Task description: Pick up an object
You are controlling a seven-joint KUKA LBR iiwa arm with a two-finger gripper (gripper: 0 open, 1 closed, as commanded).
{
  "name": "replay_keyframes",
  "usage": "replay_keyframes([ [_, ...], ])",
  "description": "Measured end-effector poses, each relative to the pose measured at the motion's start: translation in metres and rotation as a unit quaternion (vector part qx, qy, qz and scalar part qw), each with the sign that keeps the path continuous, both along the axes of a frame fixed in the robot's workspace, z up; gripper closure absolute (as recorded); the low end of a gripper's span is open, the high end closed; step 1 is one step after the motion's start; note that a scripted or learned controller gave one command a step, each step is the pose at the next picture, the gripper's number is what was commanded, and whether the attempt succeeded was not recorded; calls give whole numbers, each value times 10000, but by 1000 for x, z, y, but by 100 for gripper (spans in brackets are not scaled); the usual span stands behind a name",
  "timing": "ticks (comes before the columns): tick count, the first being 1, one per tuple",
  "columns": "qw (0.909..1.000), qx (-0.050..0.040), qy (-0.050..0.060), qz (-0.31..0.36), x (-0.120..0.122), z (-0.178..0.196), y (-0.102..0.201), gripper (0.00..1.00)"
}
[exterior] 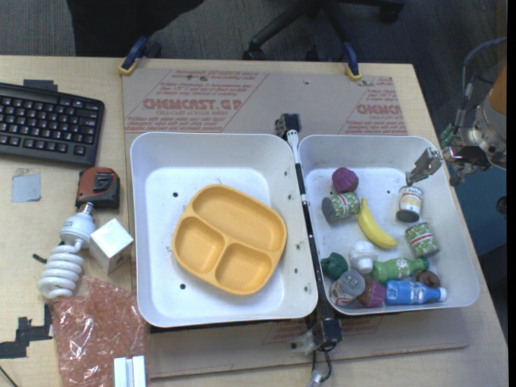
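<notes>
The right bin (463, 240) holds several small objects: a purple ball (345, 178), a green-labelled can (342, 206), a banana (375, 226), a small upright can (409, 203), another can (421, 239), a green bottle (397, 268) and a blue bottle (413, 293). My gripper (438, 168) hangs over the bin's far right corner, just above and to the right of the small upright can. It is open, with nothing between its fingers.
The left bin (153, 216) holds a yellow divided plate (230, 239). On the bench to the left lie a keyboard (48, 123), a tape measure (98, 187), a spiral bulb (66, 256), a white cube (111, 242) and a pink bag (97, 325).
</notes>
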State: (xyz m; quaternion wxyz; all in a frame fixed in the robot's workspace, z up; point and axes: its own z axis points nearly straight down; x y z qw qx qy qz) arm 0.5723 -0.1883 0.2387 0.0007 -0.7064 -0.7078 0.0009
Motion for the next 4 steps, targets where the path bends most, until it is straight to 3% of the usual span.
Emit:
replay_keyframes([
  [1,10000,4,-4,-14,-84,-103,-14,0],
  [2,10000,3,-9,-8,-77,-148,74,0],
  [3,10000,-1,0,7,23,-148,88,0],
  [4,10000,12,55,16,76,-149,90,0],
])
